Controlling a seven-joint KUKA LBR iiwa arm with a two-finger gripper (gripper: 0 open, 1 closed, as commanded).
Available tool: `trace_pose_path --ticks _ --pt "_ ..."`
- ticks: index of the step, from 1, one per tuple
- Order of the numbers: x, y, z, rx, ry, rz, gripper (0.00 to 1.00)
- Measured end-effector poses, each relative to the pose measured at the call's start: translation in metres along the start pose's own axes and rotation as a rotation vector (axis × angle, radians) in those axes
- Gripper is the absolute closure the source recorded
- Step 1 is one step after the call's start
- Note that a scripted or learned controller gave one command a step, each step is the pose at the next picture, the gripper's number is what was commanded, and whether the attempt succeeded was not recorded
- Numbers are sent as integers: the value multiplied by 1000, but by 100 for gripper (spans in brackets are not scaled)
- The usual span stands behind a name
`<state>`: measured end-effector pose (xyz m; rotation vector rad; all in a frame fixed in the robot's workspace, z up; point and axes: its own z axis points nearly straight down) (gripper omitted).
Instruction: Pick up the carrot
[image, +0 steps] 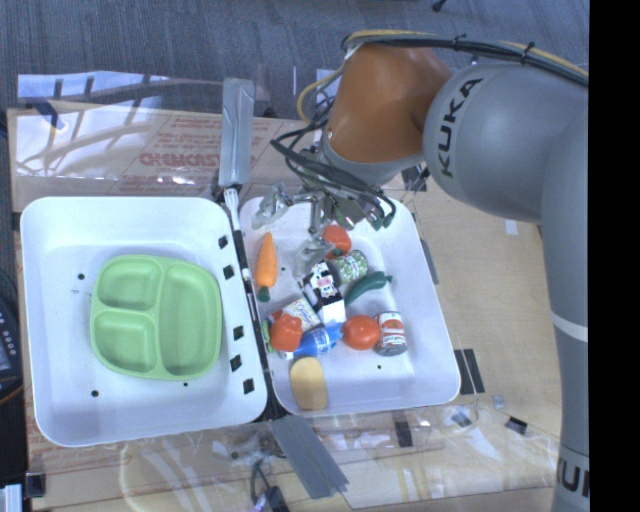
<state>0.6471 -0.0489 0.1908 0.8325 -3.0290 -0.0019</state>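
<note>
The carrot (265, 262) is orange with a green stem end. It lies lengthwise along the left wall of the right bin (430, 350), stem toward the front. My gripper (319, 220) hangs over the back of that bin, under the orange wrist band. It is right of the carrot's upper end and just behind a red tomato (337, 240). I see nothing held in it.
The right bin also holds a speckled green ball (351, 267), a green pepper (367, 287), a black-and-white carton (322, 286), two orange-red fruits (285, 333) (360, 333), a small can (391, 333) and a yellow lump (309, 383). A green divided plate (157, 317) lies in the left bin (50, 260).
</note>
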Motion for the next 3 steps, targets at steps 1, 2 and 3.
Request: trace_pose_path --ticks 1,2,3 --pt "11 61 2 -4 5 -262 0" --pt "-1 28 1 -2 0 -548 0" --pt "19 28 2 -5 5 -473 0"
